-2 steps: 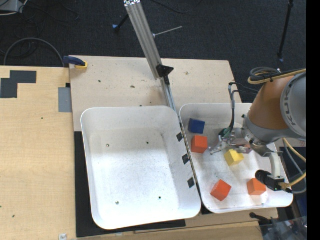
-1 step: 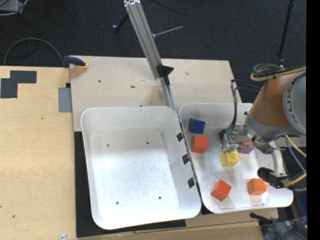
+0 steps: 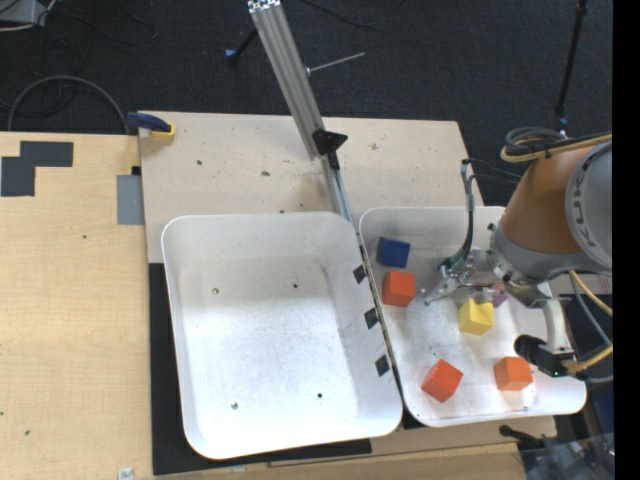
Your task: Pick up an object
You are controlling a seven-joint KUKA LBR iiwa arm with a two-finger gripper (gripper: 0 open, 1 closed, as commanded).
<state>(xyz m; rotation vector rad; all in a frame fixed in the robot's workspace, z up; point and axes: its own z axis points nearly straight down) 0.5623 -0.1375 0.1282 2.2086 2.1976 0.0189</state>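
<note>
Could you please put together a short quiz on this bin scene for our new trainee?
1. True or false: the blue cube lies in the left bin.
2. How many orange cubes are in the right bin?
3. Which cube is nearest the pincer: A blue, B yellow, C the orange one in the bin's front right corner?

Key: 1 false, it lies in the right bin. 2 three, with the corner one. 3 B.
</note>
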